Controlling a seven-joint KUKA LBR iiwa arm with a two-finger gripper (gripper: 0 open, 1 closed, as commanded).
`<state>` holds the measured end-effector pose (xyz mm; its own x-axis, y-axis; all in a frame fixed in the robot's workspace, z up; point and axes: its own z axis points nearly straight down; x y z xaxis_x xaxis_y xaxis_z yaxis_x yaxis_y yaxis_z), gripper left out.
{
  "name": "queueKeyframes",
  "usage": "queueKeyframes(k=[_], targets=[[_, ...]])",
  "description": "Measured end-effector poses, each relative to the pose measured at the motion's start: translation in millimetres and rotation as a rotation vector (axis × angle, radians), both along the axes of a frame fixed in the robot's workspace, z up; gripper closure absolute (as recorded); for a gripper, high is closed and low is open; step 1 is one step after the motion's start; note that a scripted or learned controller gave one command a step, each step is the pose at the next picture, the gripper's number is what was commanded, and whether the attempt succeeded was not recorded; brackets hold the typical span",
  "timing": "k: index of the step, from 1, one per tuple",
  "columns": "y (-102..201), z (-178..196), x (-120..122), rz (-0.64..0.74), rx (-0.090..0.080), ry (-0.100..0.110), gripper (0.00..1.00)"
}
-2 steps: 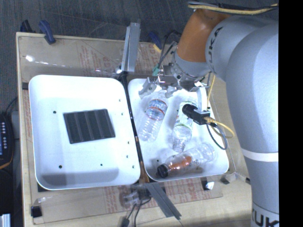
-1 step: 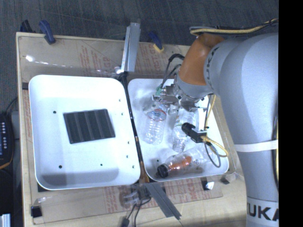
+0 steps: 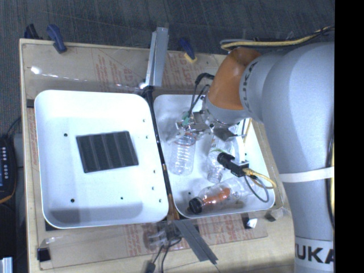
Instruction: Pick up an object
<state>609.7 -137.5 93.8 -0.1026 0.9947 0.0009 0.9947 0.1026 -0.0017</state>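
Metal claw (image 3: 196,124), grip state unclear, sits above a ribbed clear plastic bottle (image 3: 183,152) in the glossy right bin (image 3: 170,110).

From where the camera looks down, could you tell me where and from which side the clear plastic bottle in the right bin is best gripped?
Probably across the ribbed body of the clear bottle, coming straight down from above. It lies on its side on the right bin floor, its length running up and down the view, so the fingers would close across its width, left to right.
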Motion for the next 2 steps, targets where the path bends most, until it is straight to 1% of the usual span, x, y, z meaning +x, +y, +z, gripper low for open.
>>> queueKeyframes(k=[1,2], targets=[[10,-2,34,0.078,0.000,0.002,0.00],[-1,-2,-23,0.098,0.000,0.002,0.00]])
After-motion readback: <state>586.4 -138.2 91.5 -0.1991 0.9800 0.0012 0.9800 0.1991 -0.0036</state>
